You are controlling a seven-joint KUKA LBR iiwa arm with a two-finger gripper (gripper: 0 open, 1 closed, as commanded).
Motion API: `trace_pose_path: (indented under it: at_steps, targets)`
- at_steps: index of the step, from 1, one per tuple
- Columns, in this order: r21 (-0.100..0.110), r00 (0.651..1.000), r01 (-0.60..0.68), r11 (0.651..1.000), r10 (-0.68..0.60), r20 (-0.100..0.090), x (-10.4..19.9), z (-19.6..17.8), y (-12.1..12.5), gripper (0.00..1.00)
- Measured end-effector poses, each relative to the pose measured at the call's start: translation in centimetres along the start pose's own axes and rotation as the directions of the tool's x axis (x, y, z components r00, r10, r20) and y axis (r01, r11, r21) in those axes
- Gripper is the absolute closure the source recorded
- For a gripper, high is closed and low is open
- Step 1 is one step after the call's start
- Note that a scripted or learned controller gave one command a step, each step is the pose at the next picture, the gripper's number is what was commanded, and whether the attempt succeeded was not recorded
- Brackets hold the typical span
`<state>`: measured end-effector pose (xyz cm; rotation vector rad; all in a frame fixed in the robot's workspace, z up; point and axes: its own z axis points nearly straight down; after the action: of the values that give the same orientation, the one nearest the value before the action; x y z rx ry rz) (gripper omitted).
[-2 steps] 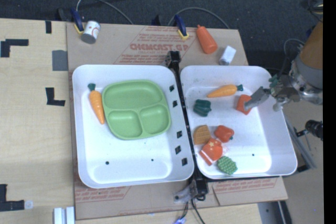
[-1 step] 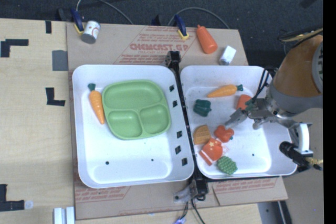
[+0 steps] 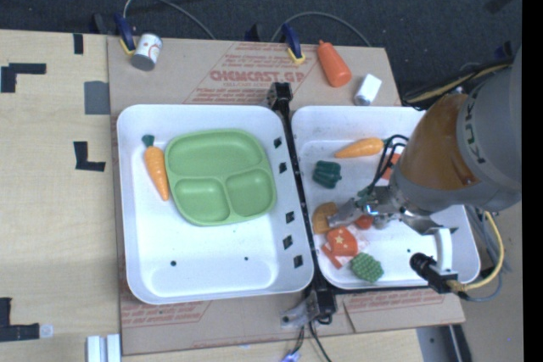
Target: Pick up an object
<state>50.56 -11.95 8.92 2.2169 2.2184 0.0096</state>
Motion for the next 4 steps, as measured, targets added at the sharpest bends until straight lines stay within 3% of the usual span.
trace_pose_path:
  at_steps: [1, 2, 3, 4]
  targets:
    - [-0.001, 1.0, 0.0, 1.0, 0.0, -0.001, 0.1, -1.0, 0.1, 1.0]
    - [-0.008, 1.0, -0.007, 1.0, 0.007, 0.014, -0.7, -1.1, 0.1, 0.0]
    - [0.001, 1.0, 0.001, 1.0, -0.001, 0.004, 1.6, 0.3, 7.8, 0.0]
    - [0.034, 1.0, 0.005, 0.999, -0.005, -0.004, 0.4, 0.6, 15.6, 0.0]
